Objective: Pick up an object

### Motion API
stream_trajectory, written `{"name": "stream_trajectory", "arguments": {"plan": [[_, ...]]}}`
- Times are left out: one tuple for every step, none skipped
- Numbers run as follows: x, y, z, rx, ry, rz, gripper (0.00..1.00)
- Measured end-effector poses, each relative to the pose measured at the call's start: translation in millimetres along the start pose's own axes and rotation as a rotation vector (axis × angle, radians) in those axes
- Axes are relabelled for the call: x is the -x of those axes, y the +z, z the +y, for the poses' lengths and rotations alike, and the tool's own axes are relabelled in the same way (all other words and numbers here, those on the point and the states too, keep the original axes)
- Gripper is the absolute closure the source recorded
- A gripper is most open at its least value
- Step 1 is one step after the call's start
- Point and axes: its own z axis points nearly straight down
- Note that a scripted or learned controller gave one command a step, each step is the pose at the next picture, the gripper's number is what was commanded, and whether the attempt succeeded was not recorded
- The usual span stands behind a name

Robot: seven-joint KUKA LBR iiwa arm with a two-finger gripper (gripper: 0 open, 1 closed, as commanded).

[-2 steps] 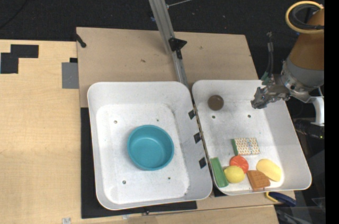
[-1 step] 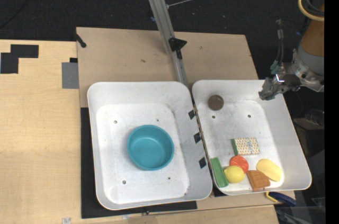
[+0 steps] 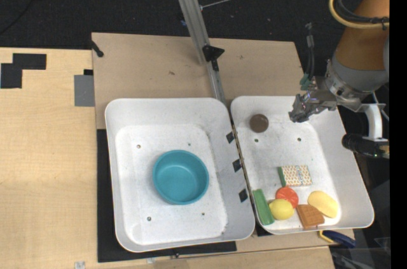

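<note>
The right bin (image 3: 343, 153) holds a brown round object (image 3: 259, 123) near its far left corner. Along its near edge lie a patterned beige block (image 3: 296, 175), a red ball (image 3: 287, 195), a yellow ball (image 3: 280, 209), a green stick (image 3: 262, 206), a yellow oval piece (image 3: 323, 202) and a brown block (image 3: 310, 216). My gripper (image 3: 301, 110) hangs over the far edge of the right bin, to the right of the brown round object and apart from it. Nothing shows between its fingers.
The left bin (image 3: 127, 128) holds a teal bowl (image 3: 181, 176). A metal rail (image 3: 194, 20) slants down from the back toward the gap between the bins. The arm's grey and orange body (image 3: 362, 45) fills the upper right.
</note>
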Motion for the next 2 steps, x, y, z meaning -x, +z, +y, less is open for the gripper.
{"name": "stream_trajectory", "arguments": {"plan": [[-57.5, 9.8, -0.2, -0.002, 0.0, 0.001, 1.0], [-101.9, 18.4, -15.5, -0.002, 0.001, 0.001, 1.0]]}}
